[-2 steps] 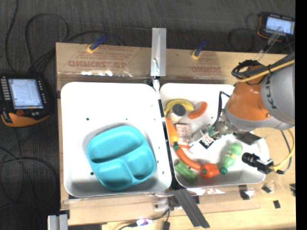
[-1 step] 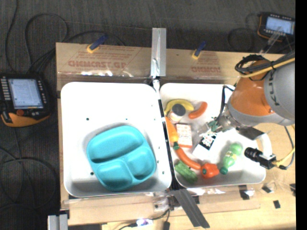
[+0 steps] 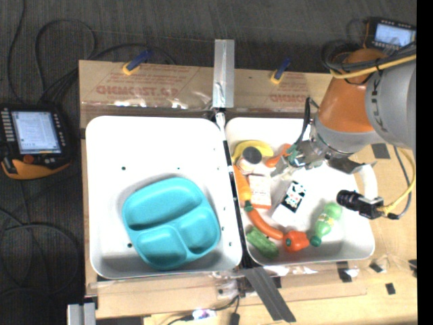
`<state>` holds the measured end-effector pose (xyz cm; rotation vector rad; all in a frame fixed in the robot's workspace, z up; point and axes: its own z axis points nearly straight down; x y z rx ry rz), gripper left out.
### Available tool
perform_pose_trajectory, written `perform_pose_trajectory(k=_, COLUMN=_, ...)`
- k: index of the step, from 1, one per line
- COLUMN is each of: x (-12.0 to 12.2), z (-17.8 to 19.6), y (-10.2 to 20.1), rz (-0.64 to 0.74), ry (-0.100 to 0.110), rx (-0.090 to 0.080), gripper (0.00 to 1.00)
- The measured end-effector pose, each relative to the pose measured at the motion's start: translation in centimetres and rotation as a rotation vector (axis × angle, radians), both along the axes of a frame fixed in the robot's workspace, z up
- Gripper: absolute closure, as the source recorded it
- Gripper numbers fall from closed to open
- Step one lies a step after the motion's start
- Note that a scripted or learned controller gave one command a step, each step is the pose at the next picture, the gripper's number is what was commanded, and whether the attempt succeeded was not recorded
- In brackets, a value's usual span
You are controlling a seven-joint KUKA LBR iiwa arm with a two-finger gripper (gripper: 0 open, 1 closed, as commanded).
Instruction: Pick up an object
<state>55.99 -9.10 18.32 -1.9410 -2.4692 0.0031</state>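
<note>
Two shallow white bins side by side on the surface [image 3: 399, 263], smooth hard walls and rounded corners, presumably to keep loose things from rolling away.

Nearest, in the left bin [image 3: 101, 249]: a turquoise divided plate [image 3: 172, 221], glossy plastic, three compartments, lying flat and a little turned.

Nearest, in the right bin [image 3: 352, 244]: a green toy vegetable [image 3: 260, 242] touching a long orange carrot [image 3: 262, 225]. Just beside them, a red-orange round fruit [image 3: 295, 241] and a green bottle-like piece [image 3: 325, 221]. All looking like smooth moulded plastic, crowded along the near and left walls, probably just as dropped.

Further in: a white card with black marks [image 3: 293, 197], flat and stiff, lying tilted next to a white box [image 3: 259, 189]. Behind these, a yellow banana [image 3: 245, 146] curved around a dark round cap [image 3: 252, 156].

Above the middle of this heap, the pincer [image 3: 296, 156], hanging low from the grey arm with the orange band [image 3: 348, 110], reaching in from the right. Cannot tell whether wide or narrow; too dark and small there. Nothing seen held.

Possibly aimed at the white box or the card, both just below. So the object to be picked not yet lifted, lying in the right bin.

Farthest: brown cardboard [image 3: 169, 90] with two clamps [image 3: 135, 61], likely fixing it to the far edge.
</note>
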Motion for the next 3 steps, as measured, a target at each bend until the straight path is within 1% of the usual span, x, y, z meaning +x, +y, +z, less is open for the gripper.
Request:
perform_pose_trajectory(k=1, x=8.0, z=2.6, y=2.6, rz=-0.33, ry=0.0, rx=-0.004, gripper=1.0)
perform_pose_trajectory(k=2, x=7.5, z=4.5, y=5.0, rz=0.137, ry=-0.001, rx=-0.002, gripper=1.0)
perform_pose_trajectory(k=3, x=7.5, z=5.4, y=5.0, rz=0.137, ry=-0.001, rx=-0.005, gripper=1.0)
